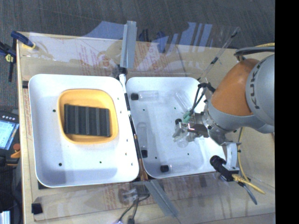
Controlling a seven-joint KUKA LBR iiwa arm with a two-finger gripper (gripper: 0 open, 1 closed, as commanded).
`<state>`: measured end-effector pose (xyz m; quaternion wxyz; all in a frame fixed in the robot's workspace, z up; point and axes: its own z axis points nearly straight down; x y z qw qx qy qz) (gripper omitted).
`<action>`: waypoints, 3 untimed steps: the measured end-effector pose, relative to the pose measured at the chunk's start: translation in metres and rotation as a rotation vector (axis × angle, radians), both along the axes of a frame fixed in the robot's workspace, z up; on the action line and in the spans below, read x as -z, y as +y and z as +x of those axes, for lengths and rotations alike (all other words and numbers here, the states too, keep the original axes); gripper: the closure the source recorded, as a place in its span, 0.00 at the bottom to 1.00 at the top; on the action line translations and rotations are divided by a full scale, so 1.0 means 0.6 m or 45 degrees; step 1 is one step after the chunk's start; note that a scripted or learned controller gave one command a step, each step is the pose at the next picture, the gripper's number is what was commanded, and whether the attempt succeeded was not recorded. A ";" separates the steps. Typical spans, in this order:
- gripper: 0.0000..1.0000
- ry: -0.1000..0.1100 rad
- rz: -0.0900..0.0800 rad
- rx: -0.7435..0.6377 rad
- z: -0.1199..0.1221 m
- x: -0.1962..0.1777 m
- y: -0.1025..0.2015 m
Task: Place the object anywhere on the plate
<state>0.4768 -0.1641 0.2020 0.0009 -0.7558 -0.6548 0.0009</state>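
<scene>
My gripper low in right bin, near its right edge; can't tell how it's set. Clear object lies toward that bin's far right corner. Yellow plate sits centred in left bin.

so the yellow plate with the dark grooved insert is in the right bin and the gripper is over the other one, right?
Not quite. The camera view shows the yellow plate in the left bin, not the right. The gripper is over the other one, the right bin; the rest stands.
</scene>
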 end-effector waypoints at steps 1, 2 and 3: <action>1.00 0.000 0.001 -0.186 0.139 -0.076 0.074; 1.00 0.004 0.004 -0.457 0.168 -0.014 0.170; 1.00 0.005 0.005 -0.714 0.194 0.018 0.242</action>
